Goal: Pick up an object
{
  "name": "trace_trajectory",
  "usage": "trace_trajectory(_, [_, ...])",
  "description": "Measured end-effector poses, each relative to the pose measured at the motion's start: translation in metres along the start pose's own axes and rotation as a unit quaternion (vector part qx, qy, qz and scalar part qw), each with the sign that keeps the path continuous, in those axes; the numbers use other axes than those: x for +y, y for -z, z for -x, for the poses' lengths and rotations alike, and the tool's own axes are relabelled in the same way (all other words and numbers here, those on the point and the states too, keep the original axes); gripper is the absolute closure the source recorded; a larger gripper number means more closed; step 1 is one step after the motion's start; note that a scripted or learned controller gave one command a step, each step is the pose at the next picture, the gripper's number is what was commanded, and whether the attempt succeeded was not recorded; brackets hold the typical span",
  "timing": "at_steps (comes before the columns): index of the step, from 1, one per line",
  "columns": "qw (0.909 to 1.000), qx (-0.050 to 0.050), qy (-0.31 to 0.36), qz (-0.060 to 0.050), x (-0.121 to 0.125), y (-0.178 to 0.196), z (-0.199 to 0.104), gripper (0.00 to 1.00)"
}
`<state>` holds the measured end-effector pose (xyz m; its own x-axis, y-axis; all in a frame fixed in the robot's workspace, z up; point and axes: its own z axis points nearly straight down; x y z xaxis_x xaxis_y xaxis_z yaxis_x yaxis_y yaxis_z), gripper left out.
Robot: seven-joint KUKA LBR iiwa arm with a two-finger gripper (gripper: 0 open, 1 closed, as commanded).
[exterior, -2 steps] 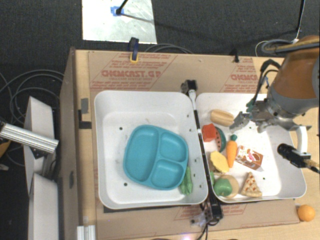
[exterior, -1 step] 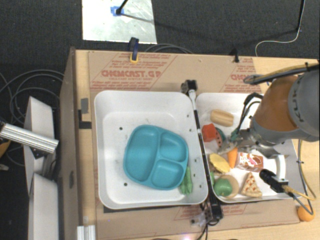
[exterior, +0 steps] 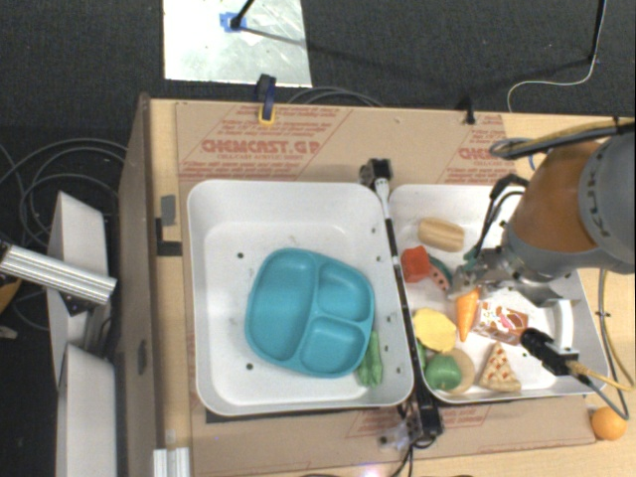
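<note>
The right bin (exterior: 467, 199) holds several toy foods. A tan bread roll (exterior: 441, 234) lies at the back, with a red piece (exterior: 414, 262) in front of it. Further forward are a yellow piece (exterior: 432, 328), an orange carrot (exterior: 466, 315), a green fruit (exterior: 444, 371), a pizza slice (exterior: 500, 368) and a red-and-white packet (exterior: 503, 320). My gripper (exterior: 475, 269) hangs low over the middle of this bin. It is just behind the carrot's top end and beside the red piece. I cannot make out contact with any of them.
The left bin (exterior: 224, 227) holds a blue divided plate (exterior: 310, 311) with a green vegetable (exterior: 372, 361) against its right edge. A black divider (exterior: 396, 266) separates the bins. An orange ball (exterior: 607, 423) lies on the bench outside the right bin's front corner.
</note>
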<state>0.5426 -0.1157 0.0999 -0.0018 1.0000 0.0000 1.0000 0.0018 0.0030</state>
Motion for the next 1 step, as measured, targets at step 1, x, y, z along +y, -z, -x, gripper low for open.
trace_trajectory(1, [1.0,0.001,0.005,0.006,0.0189,0.1209,-0.067,1.0])
